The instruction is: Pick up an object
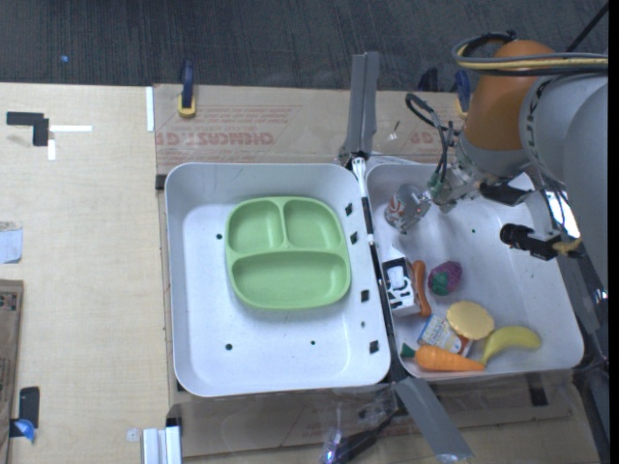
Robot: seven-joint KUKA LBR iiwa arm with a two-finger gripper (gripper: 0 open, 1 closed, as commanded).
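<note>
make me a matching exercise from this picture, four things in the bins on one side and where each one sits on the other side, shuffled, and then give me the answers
Things:
1. green divided plate
2. banana
3. carrot
4. gripper

Places:
A. near front edge of the right bin, lying left of the banana
B. upper left part of the right bin, close to the divider
C. middle of the left bin
D. front right part of the right bin

Pairs: 1-C, 2-D, 3-A, 4-B
</note>
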